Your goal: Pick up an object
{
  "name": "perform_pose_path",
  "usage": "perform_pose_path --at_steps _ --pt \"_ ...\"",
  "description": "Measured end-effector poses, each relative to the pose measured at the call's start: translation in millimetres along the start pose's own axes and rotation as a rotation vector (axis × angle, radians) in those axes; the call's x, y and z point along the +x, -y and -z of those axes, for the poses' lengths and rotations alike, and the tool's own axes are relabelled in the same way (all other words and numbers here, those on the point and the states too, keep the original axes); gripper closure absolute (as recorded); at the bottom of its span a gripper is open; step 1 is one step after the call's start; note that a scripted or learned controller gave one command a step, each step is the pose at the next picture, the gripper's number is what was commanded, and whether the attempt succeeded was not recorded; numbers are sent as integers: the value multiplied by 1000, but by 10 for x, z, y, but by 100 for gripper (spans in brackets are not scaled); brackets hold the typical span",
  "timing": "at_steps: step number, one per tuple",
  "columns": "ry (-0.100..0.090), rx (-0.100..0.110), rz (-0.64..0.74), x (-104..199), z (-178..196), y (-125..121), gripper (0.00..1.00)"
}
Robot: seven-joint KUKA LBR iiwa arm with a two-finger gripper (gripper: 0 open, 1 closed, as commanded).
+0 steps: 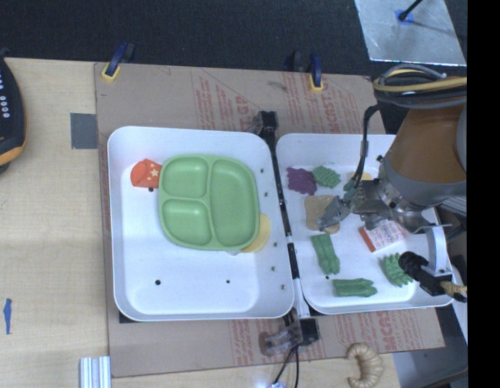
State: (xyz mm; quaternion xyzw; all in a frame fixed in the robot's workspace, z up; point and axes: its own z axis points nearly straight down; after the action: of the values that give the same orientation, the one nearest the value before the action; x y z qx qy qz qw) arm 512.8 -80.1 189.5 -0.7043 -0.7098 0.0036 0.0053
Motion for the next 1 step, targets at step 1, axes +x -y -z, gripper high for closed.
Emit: perform_pose_path --at_steps 1 --pt "1 -1 -4 -173 -1026 89 0"
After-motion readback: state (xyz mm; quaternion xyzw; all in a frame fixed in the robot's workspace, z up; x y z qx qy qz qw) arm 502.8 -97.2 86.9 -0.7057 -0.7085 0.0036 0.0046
